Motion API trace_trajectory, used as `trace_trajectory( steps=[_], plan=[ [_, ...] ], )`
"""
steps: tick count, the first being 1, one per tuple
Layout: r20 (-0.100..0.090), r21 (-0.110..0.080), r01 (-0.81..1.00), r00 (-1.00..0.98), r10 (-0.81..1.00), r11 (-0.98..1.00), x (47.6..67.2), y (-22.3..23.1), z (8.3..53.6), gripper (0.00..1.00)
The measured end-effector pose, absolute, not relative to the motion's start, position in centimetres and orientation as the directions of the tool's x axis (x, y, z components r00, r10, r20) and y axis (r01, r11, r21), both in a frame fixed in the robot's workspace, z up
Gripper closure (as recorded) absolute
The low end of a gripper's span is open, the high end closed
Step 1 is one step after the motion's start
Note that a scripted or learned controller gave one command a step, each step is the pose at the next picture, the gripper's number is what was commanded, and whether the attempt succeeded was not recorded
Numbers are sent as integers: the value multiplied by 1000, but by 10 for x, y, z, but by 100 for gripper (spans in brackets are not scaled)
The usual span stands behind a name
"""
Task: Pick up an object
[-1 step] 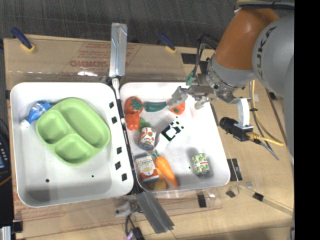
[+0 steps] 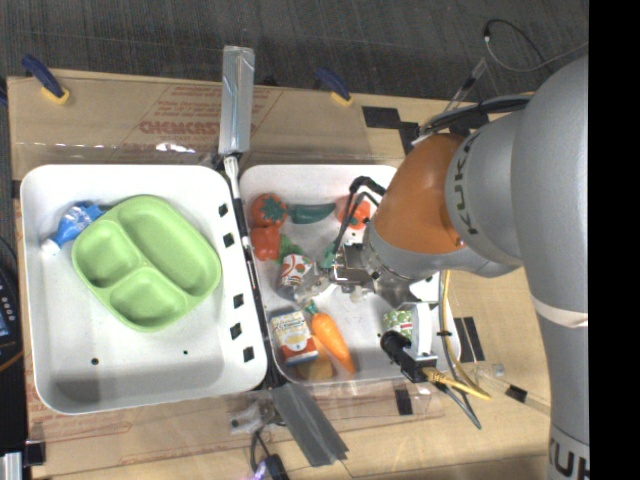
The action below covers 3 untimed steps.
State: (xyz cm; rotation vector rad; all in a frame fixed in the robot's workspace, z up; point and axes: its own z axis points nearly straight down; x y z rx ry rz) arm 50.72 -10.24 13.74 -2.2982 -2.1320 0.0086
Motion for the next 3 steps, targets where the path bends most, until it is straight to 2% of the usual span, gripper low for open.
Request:
trace_trajectory(
  steps=[1,2,3],
  plan=[
    [-5,16,959,-283,959,283,482,-90,98,0],
    [-4,18,958,-287,958,287,484,-90,108,100],
    [-5,17,958,-287,958,287,483,-90,108,0]
  ],
)
